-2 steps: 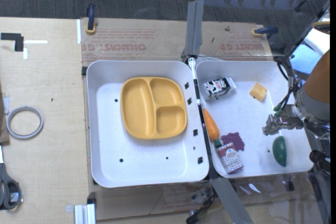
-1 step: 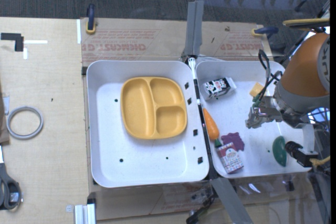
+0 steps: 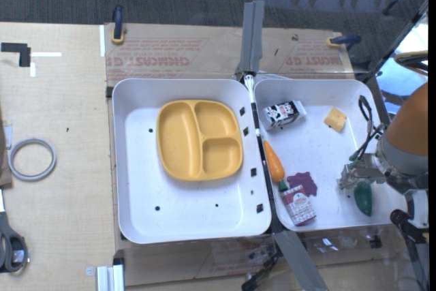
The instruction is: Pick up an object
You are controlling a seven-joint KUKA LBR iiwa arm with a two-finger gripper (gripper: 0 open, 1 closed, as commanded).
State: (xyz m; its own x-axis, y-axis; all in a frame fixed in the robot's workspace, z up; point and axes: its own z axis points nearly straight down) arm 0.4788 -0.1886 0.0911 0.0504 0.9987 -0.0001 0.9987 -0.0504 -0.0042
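Gripper (image 3: 353, 177) low over right bin (image 3: 320, 88), touching dark green object (image 3: 364, 199); finger state cannot be told. Carrot (image 3: 274, 161) near divider. Yellow divided plate (image 3: 200, 140) in left bin (image 3: 129, 167).

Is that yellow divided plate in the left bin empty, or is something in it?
Empty. The yellow divided plate lies flat in the left bin, and all three compartments show bare yellow.
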